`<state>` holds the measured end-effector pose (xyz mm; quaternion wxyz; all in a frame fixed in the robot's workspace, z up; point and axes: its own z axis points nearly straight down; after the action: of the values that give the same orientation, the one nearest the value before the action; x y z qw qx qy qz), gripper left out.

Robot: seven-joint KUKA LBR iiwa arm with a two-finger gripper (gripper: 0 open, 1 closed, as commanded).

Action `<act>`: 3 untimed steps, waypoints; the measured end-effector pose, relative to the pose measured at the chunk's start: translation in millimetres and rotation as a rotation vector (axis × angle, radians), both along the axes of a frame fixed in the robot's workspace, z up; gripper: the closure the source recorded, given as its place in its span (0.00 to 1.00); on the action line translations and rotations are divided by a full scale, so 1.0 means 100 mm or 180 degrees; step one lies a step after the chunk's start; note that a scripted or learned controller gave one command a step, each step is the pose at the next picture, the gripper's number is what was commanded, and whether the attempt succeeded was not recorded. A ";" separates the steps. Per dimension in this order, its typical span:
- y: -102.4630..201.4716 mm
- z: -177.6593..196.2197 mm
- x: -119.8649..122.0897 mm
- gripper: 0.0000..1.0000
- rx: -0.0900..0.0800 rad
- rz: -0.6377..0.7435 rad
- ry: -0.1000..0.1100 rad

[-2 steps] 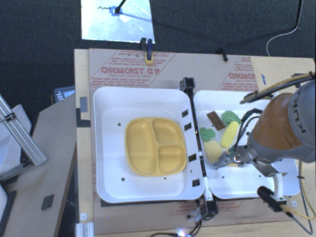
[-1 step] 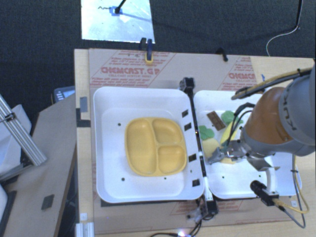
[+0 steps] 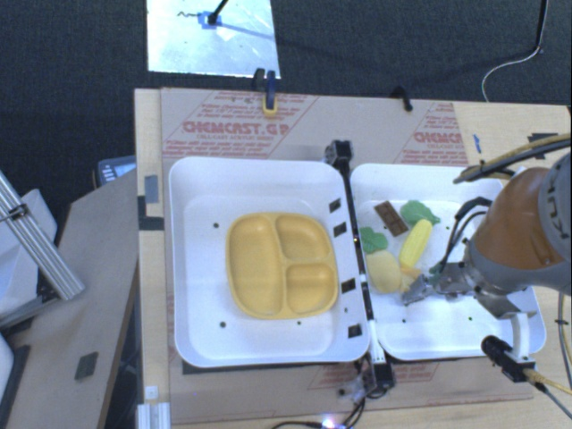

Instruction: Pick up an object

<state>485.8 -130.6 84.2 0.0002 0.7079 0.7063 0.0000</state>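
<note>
Toward the lower right of the frame, your tool (image 3: 413,295) sits low in the right-hand shallow white bin (image 3: 447,347), its tips just beside the pale yellow rounded toy (image 3: 385,273); whether they are apart or together you cannot tell. A yellow corn-shaped toy (image 3: 415,243), green leafy pieces (image 3: 417,212) and a small brown block (image 3: 389,215) crowd above it. Centre over one item, and avoid nudging neighbours. Left, the yellow divided plastic plate (image 3: 281,264) stays clear.

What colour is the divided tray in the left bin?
Yellow; the divided tray shows plainly in the camera view.
</note>
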 end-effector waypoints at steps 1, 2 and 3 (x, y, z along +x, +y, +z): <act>0.33 0.01 0.57 0.00 0.0000 0.0035 -0.0019; 0.31 0.11 0.55 1.00 0.0001 0.0023 -0.0011; 0.66 2.65 1.08 1.00 -0.0005 0.0036 -0.0070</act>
<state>593.9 -65.0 348.8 0.0086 0.7039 0.7102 0.0072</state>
